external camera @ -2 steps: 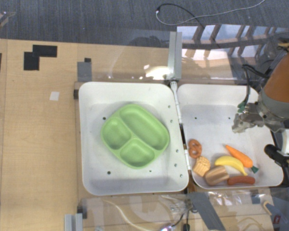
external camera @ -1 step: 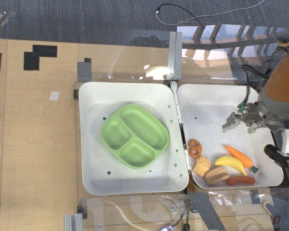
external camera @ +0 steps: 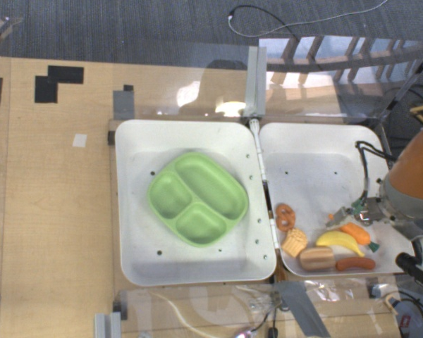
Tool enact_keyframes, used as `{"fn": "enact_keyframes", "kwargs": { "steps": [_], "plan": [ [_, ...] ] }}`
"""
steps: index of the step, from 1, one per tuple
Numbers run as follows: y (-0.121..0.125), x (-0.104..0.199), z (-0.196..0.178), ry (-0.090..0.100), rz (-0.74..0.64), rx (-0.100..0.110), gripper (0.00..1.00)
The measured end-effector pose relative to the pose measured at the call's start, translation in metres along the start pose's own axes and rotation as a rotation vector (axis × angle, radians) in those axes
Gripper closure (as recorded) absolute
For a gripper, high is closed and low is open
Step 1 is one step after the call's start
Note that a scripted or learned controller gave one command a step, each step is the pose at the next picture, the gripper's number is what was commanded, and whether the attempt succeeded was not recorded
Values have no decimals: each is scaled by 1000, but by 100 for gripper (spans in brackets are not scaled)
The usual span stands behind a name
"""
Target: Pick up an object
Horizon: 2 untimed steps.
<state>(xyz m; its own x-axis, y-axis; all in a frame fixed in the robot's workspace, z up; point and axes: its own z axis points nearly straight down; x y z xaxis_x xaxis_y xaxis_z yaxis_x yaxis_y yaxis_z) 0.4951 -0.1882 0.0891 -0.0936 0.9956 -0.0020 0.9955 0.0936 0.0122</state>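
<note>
In the right bin (external camera: pixel 317 157), several toy foods lie along the near edge: a brown pretzel (external camera: pixel 285 217), a yellow corn piece (external camera: pixel 294 243), a tan bun (external camera: pixel 316 258), a yellow banana (external camera: pixel 340 241), an orange carrot (external camera: pixel 356 232) and a reddish sausage (external camera: pixel 355 264). The arm, with its orange band (external camera: pixel 417 166), reaches in from the right. My gripper (external camera: pixel 352 213) is low over the bin, just above the carrot and banana. I see nothing lifted clear of the bin floor.
The left bin (external camera: pixel 134 259) bears a green three-compartment plate (external camera: pixel 197 198). A grey divider rail (external camera: pixel 262 189) separates the bins. Black cables (external camera: pixel 366 162) hang by the arm at the right bin's far right.
</note>
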Motion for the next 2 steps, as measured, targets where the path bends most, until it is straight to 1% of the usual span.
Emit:
{"fn": "enact_keyframes", "kwargs": {
  "steps": [1, 2],
  "plan": [
    [4, 0, -10, -1, -2, -6, 100],
    [6, 19, -122, 0, 106, 8, 100]
  ]
}}
